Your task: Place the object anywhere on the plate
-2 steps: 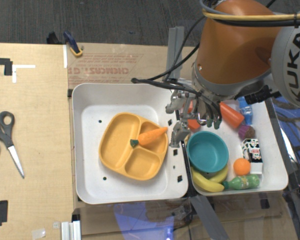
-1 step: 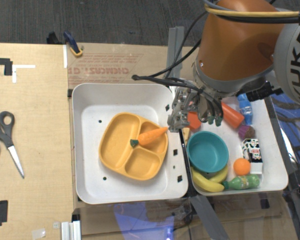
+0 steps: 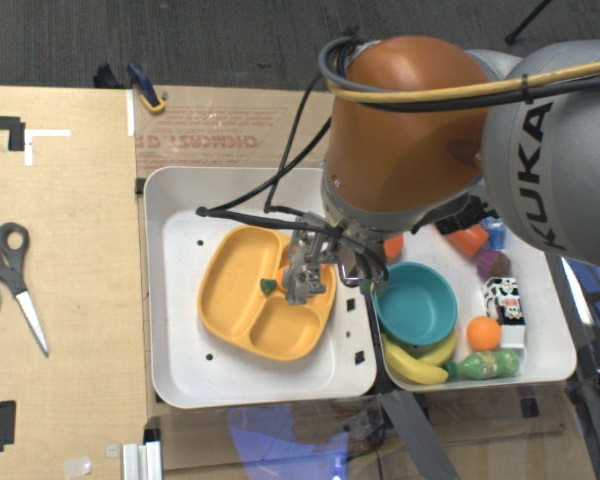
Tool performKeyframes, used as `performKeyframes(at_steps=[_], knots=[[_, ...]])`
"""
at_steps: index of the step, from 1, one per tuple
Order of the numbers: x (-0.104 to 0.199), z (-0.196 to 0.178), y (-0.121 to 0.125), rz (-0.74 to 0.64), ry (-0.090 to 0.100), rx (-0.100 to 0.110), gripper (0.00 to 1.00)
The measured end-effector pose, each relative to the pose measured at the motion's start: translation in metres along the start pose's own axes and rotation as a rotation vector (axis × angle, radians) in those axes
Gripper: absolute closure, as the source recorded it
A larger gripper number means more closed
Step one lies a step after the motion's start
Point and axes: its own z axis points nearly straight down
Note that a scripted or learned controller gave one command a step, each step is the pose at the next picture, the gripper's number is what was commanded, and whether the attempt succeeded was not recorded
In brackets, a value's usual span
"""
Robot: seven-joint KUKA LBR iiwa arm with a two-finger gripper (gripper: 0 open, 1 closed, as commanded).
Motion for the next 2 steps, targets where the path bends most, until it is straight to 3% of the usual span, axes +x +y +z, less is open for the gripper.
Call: performKeyframes(at_steps=[1,2], knots=[[-0.03,-0.033,0.01,-0.063,-0.003,0.0,1.0],[-0.054,-0.005,0.036,-0.046,-0.001,0.0,1.0]])
